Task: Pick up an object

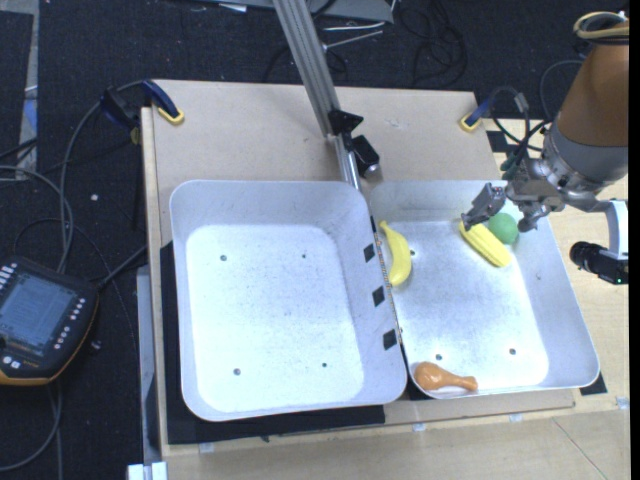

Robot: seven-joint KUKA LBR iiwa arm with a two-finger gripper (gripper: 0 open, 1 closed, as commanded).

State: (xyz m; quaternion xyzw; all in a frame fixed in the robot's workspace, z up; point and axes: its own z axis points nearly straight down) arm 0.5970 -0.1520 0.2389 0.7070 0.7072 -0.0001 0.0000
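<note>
Taking the right bin as the landmark: at its near rim lies an orange chicken-leg-shaped toy, smooth and glossy, bulbous at one end and tapering to a thin shank. Farther in, against the bin's left wall, a yellow banana curves along the divider — plastic-looking and slick. At the bin's far right part sits a yellow corn-like piece, oblong, touching a rounded green object just behind it. The gripper hangs directly over that pair, its dark fingers spread apart with nothing visibly between them; it has hold of no object. The likely target, then, is the yellow piece or the green one beneath it.

The risk, as I judge it, comes from the two lying pressed together: fingers descending may land on both, wedge one aside, or pinch a rounded edge that squirts free. Smooth plastic on the bin's sloped white floor would slide easily. The left bin, beyond the divider, is speckled white.
</note>
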